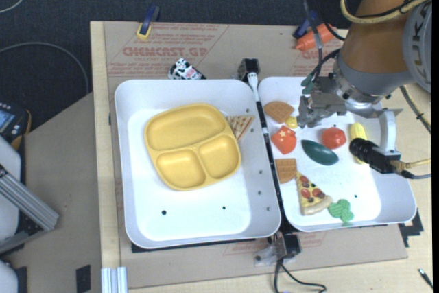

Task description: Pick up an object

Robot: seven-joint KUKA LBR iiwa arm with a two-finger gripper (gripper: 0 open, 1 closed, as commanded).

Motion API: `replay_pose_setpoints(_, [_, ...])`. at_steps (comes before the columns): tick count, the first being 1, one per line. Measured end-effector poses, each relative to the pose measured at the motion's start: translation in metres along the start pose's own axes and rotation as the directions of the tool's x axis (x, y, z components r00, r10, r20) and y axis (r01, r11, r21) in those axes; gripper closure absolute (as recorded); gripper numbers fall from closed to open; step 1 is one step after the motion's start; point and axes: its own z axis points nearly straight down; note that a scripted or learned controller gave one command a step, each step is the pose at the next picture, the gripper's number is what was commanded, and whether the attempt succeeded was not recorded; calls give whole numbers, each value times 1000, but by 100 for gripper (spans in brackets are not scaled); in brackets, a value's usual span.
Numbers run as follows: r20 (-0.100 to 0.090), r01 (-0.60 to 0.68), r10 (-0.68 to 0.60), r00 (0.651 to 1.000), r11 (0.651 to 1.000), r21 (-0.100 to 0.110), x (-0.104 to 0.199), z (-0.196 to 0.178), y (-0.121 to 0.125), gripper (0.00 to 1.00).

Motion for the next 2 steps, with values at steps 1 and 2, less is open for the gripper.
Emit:
replay_pose_setpoints(1, [0,-1,1,1000,1000,3,41,29,-23,100])
replay_pose_setpoints(2, [3,-4,4,1000,1000,-7,37,8,-20,100])
